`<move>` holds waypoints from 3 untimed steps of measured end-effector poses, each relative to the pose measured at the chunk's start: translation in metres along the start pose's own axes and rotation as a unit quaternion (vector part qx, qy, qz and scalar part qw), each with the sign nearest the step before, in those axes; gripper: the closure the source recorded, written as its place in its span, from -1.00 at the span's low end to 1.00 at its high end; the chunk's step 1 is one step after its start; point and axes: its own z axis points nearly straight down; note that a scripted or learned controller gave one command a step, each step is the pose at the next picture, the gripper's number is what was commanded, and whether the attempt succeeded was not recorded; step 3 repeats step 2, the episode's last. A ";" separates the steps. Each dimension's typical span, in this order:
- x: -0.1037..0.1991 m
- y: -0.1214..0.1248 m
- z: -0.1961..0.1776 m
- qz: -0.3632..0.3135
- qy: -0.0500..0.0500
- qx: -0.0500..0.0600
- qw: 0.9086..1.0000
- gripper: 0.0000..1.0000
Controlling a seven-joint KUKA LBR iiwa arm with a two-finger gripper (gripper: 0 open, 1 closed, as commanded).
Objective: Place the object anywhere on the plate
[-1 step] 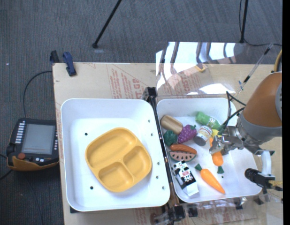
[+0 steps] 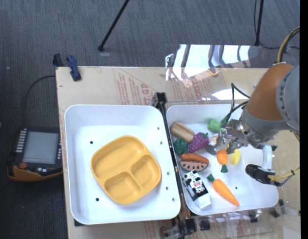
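The yellow three-compartment plate (image 2: 125, 170) lies in the left white bin (image 2: 79, 133) with nothing on it. My gripper (image 2: 225, 142) hangs low over the middle of the right bin (image 2: 263, 195), well to the right of the plate. Directly below it in the view sit a small orange carrot-like toy (image 2: 222, 157) and a yellow piece (image 2: 235, 157). Whether either one is gripped cannot be seen. The wrist hides what lies straight under the gripper.
The right bin also holds a tan roll (image 2: 181, 131), purple grapes (image 2: 198, 142), dark green broccoli (image 2: 180, 146), a light green piece (image 2: 214, 125), a hot dog (image 2: 194, 158), a milk carton (image 2: 196, 188) and a long carrot (image 2: 225, 191). A black divider (image 2: 166, 128) separates the bins.
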 end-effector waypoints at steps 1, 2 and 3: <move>0.009 0.079 0.005 0.086 -0.001 -0.001 0.996 1.00; 0.010 0.079 0.005 0.084 -0.001 -0.001 0.996 -1.00; 0.010 0.079 0.005 0.084 -0.001 -0.001 0.996 -1.00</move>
